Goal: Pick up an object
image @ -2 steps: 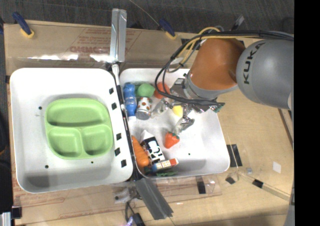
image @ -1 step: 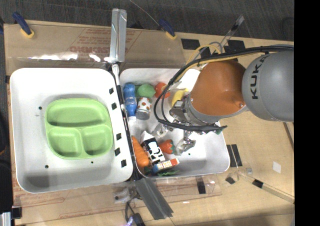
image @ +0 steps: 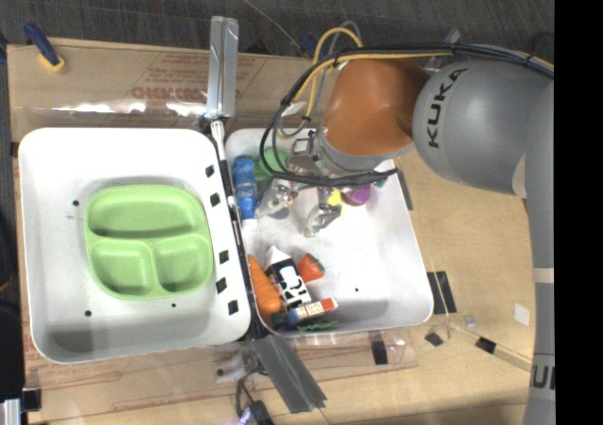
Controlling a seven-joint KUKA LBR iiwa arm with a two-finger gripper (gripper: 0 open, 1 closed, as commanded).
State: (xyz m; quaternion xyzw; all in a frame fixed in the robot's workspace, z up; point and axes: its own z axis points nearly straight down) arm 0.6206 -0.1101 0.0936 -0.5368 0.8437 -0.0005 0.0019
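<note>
While I watch from above: arm [image: 471,131] reaches in from right, wrist pointing down.
Jaws [image: 300,208]: spread, nothing between them.
Objects: blue bottle [image: 244,186] just left; orange carrot [image: 265,289] nearer the right bin [image: 400,263]'s front.

**Colours Across the Two Bins**

Both bins are white: the left bin [image: 38,225] carries a lime-green divided tray [image: 146,240], the right bin [image: 400,263] a blue bottle [image: 245,186], an orange carrot-like piece [image: 265,287], a purple item [image: 359,194] and a black-and-white block [image: 290,284]. The arm [image: 471,131] is grey with an orange band [image: 372,105]. The surface [image: 113,74] is tan with red print.
</note>
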